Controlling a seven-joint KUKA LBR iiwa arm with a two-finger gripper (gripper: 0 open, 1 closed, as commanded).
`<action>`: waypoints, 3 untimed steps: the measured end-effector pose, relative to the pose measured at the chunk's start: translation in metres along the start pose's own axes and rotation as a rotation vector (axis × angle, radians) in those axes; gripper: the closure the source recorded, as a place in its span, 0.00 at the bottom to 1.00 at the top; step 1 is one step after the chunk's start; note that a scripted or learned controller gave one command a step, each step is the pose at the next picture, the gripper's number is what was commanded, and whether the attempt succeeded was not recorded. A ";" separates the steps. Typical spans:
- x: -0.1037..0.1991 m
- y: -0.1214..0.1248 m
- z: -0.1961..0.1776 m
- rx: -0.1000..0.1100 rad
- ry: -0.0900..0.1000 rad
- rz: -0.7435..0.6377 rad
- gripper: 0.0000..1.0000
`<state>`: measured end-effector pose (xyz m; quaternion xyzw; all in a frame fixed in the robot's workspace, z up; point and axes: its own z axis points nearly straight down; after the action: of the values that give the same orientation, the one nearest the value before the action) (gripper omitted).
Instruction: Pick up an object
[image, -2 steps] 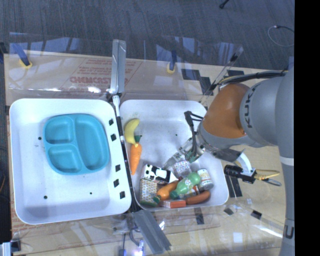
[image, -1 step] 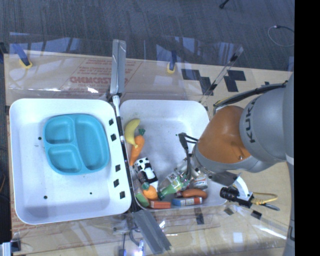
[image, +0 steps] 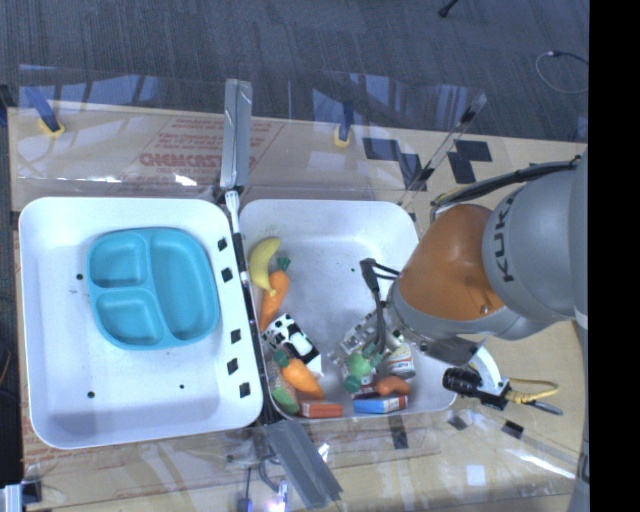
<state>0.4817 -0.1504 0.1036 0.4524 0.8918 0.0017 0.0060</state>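
- Dark ribbed flooring lies behind a pale surface (image: 150, 150) that carries two shallow white bins side by side; you look down on both at a slant.
- Your hand (image: 368, 345) is low in the right bin (image: 330, 225), among the heap at that bin's 5 o'clock corner. Whether it is apart or together you cannot tell: the metal parts merge with the clutter there.
- Just beside the hand lie a green piece (image: 356, 377), an orange piece (image: 393, 385) and a blue-and-red flat item (image: 380, 404). No item can be seen lifted clear of the bin floor.
- Out toward 9 o'clock of the hand sit a black-and-white toy (image: 289, 336) and a carrot-like piece (image: 300, 377); further, at 10 o'clock, a banana (image: 262, 262) and a second carrot (image: 275, 287) lie along the left wall.
- At 3 o'clock the grey arm with its orange band (image: 450, 270) reaches in from the right.
- Left bin (image: 40, 300) holds a blue divided tray (image: 152, 285), well apart from the action.
- Judgement: you are at the grasp step, with nothing yet secured. Next you need a firm closure on one item, then a straight rise; tightly packed neighbours may be dragged along or block the grip.
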 end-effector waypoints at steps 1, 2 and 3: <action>0.056 0.038 -0.142 0.008 0.008 0.018 1.00; 0.056 0.038 -0.142 0.008 0.008 0.019 0.00; 0.033 0.060 -0.087 0.014 0.012 0.193 0.00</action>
<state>0.5096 -0.0878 0.1907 0.5361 0.8441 -0.0011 -0.0025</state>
